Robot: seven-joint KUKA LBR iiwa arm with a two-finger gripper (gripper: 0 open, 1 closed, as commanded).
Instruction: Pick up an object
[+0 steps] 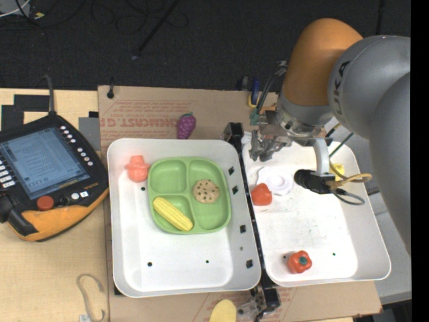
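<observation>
A robotics lab or test cell, seen from a fixed camera above a workbench. A large grey industrial arm with an orange band (322, 59) reaches in from the right, cables trailing near its wrist. Two shallow white bins (134, 260) sit side by side on a sheet of printed cardboard (154, 113) laid over a light wood bench — a makeshift rig, not a home surface. On the left lies a robot teach pendant (43, 173) with a lit screen, buttons and an orange-and-black casing. Black cables (100, 5) sprawl across dark flooring behind. The bins hold toy plastic food — a corn cob (172, 214), a cookie (206, 191) in a green divided tray (221, 213).
</observation>
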